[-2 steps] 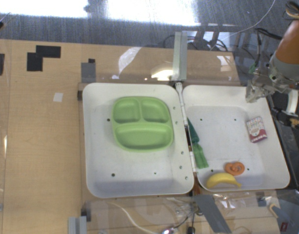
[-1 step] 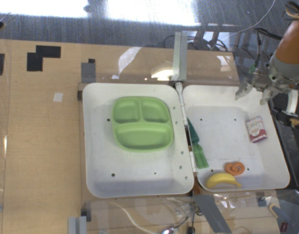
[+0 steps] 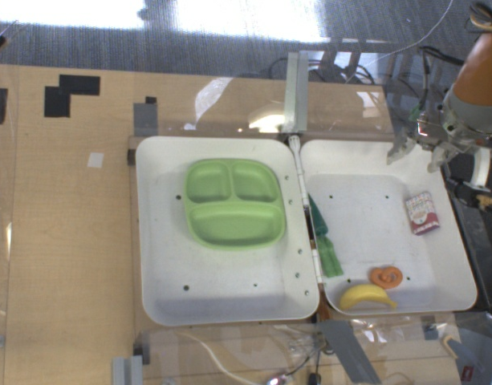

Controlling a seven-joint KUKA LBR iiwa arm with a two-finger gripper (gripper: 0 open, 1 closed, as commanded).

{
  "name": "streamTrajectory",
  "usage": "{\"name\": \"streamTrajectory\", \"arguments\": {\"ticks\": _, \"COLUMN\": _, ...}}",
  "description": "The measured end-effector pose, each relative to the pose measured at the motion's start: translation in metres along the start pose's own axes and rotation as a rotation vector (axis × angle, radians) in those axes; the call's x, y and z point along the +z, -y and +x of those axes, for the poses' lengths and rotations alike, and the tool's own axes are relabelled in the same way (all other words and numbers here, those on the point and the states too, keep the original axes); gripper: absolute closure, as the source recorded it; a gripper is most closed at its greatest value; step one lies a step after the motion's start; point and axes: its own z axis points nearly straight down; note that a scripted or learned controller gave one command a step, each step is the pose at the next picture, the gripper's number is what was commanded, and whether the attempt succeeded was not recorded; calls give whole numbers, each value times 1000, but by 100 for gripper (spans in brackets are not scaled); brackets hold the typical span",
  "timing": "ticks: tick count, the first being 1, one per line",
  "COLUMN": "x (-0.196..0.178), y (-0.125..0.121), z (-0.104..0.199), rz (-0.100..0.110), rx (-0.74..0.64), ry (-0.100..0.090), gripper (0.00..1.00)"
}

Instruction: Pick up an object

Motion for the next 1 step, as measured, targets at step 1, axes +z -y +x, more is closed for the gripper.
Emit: {"name": "streamTrajectory", "arguments": {"ticks": 1, "x": 42, "y": 58, "z": -18, "rz": 9, "rx": 118, "ry": -2, "gripper": 0}}
